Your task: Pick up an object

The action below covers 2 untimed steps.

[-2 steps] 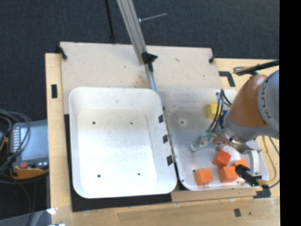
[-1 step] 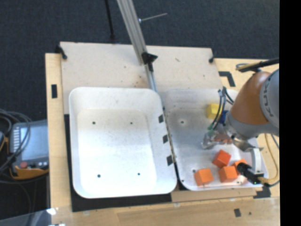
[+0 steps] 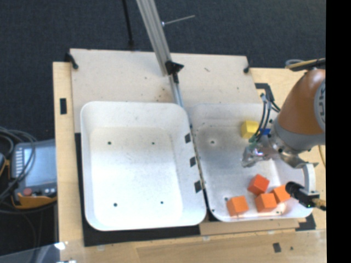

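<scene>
Where the grey arm with its orange band (image 3: 303, 106) reaches in from the right, we see its metal claw (image 3: 253, 156) low over the right shallow white plastic bin (image 3: 219, 163), near that bin's middle. We cannot tell how the claw is set, as its tip is a small blurred glint.

Just above the claw, partly behind the blue cables of the wrist, lies a small yellow block (image 3: 249, 128). Below the claw, apart from it, we count four orange cubes: one orange cube (image 3: 258, 184) nearest the claw, a second orange cube (image 3: 237, 205) by the bin's front wall, a third orange cube (image 3: 266, 201) to its right, and a fourth orange cube (image 3: 281, 193) touching the third.

Beside this bin, on the pale wooden table (image 3: 159, 75), sits the left shallow white plastic bin (image 3: 137, 163).
</scene>
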Each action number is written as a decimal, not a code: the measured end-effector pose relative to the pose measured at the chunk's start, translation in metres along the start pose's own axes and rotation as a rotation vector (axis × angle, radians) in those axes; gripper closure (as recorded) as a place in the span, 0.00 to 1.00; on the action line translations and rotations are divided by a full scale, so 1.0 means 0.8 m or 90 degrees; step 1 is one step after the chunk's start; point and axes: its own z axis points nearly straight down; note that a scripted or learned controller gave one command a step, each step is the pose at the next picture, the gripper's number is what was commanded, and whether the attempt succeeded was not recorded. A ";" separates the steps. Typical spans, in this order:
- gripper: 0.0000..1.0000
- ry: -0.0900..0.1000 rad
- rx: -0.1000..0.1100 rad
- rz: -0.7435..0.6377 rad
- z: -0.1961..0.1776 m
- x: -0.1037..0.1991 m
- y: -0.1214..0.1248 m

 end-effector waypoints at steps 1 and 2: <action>1.00 -0.001 -0.001 0.000 -0.068 -0.001 0.003; 1.00 0.000 0.003 -0.001 -0.066 0.055 -0.011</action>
